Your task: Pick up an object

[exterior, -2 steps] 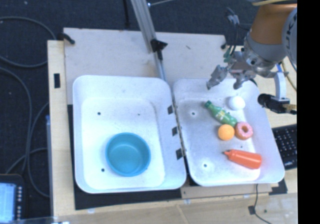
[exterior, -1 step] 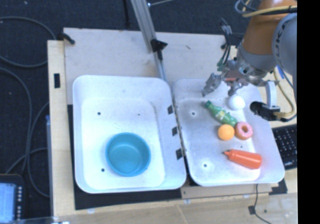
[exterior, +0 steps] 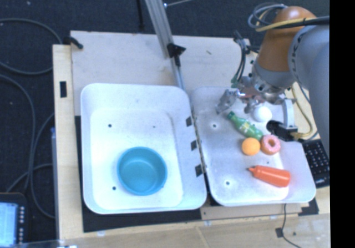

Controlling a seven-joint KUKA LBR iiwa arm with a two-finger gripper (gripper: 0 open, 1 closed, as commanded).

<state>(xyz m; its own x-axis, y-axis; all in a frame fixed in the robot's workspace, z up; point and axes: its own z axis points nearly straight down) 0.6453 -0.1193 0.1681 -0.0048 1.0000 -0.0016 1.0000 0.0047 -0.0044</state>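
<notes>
Nearest you in the right bin (exterior: 219, 188) lies the orange carrot (exterior: 270, 175), on its side close to the front rim. Just behind it sit an orange ball (exterior: 250, 146) and a pink donut (exterior: 270, 145), side by side and touching or nearly so. Behind those you see a green bottle (exterior: 244, 125) lying at a slant, and a white ball (exterior: 262, 114) just beyond its far end. The gripper (exterior: 248, 99) hangs over the far part of this bin, right above the white ball and bottle; you cannot tell whether it is clenched or released, and nothing shows in its grasp. The left bin (exterior: 100, 102) holds one blue bowl (exterior: 142, 171), upright, toward its front.
</notes>
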